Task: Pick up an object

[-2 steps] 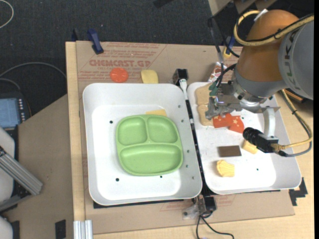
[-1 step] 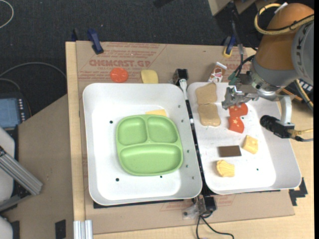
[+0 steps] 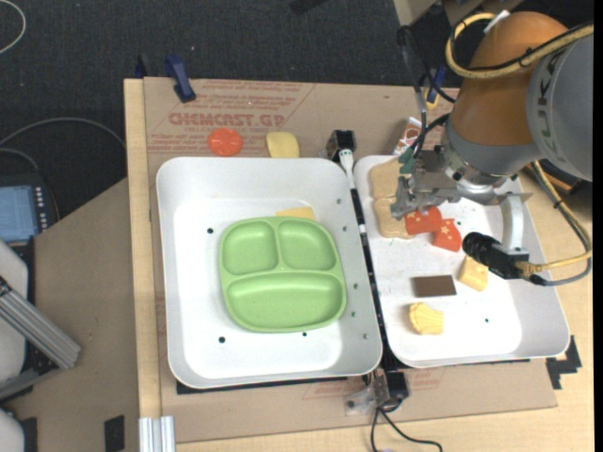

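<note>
My gripper is down in the far left part of the right bin. It hangs over a pale beige piece and just left of a red-orange block. Nearer the front of that bin lie a flat brown rectangle, a yellow wedge and a ridged yellow piece. The wrist hides what lies directly under the gripper.
The left bin holds a green divided plate with a pale yellow piece behind it. On the cardboard beyond the bins sit an orange disc, a yellow lump, a blue clip and a small black-and-white item.
</note>
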Controlling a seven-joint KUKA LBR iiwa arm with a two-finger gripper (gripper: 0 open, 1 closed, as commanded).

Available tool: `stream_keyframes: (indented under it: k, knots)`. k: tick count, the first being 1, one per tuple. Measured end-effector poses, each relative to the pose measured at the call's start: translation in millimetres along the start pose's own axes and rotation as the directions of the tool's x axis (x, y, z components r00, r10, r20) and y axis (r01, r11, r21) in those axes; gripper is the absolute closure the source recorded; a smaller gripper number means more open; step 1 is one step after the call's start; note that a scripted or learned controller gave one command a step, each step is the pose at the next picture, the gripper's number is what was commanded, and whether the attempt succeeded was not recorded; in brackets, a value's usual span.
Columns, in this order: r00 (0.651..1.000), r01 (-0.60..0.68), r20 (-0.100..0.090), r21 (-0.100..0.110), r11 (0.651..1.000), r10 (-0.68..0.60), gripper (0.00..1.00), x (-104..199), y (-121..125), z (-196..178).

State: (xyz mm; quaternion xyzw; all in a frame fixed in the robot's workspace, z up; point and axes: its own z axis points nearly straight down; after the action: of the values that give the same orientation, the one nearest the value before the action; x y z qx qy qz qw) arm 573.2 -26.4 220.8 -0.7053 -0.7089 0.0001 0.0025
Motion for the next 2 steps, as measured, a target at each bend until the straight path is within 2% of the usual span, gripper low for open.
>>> stream_keyframes:
  k: [1, 2]
  knots:
    - [1.0, -0.011, 0.007, -0.007, 1.0, 0.011, 1.0, -79, 11, -1]
    - [1.0, -0.001, 0.001, 0.001, 1.0, 0.001, 1.0, -25, 4, 16]
